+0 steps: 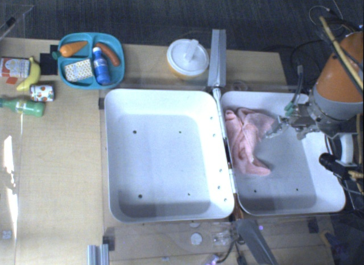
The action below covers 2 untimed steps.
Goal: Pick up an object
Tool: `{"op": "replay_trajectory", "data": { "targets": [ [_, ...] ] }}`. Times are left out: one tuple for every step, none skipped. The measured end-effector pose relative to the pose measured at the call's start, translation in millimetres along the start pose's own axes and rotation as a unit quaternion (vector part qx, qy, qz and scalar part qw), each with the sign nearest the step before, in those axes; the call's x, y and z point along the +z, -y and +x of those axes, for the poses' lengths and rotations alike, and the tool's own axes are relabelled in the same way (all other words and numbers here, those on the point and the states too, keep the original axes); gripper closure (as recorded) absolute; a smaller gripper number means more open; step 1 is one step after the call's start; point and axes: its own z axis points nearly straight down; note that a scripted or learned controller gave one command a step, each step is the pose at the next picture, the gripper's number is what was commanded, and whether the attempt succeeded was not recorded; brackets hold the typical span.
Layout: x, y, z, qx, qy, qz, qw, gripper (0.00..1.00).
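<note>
A crumpled pink cloth (246, 140) lies in the right bin (296, 195), against its left wall. My gripper (276, 131) hangs low over the right bin, just off the cloth's upper right edge and pointing left toward it. Whether it touches the cloth is unclear. The arm's orange band (336, 82) and grey wrist stand above the bin's right side.
The left bin (165, 156) sits beside the right one, with a metal rail (216, 59) behind the gap between them. On the bench behind are a white lidded cup (187, 58) and a blue divided tray (91, 60) of toy food. A banana, a can and a green bottle (23, 107) lie far left.
</note>
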Motion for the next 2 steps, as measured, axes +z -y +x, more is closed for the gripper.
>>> {"op": "replay_trajectory", "data": {
  "targets": [
    [98,-85,3,-0.031,0.002,-0.010,0.9995,0.00],
    [85,-87,6,-0.033,0.001,-0.012,0.9994,1.00]
  ]
}}
